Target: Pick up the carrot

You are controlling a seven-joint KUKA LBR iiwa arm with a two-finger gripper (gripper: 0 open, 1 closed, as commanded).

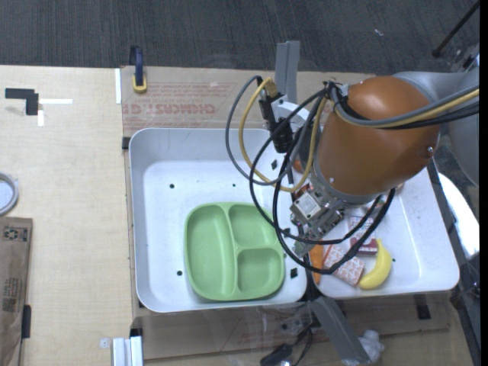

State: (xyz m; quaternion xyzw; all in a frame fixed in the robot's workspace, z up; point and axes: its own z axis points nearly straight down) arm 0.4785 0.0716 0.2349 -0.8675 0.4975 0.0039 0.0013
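Carrot (315,258) is what the arm must take, and a small orange piece of it shows at the near left corner of the right bin (427,277), just beside the wall that divides the two bins. Most of it is covered by the wrist and the cables (259,139), so I judge that the arm (374,139) is lowered directly above it to reach it. The gripper (320,218) hangs just over this corner, but its fingers are hidden under the wrist, so I cannot tell if they are spread or pressed together, nor if anything is between them. Near the carrot, to the right, lie a red and white packet (347,264) and a banana (377,267), close enough to be pushed by a wrong move. The left bin (152,204) holds a green divided plate (232,252), well apart from this work.
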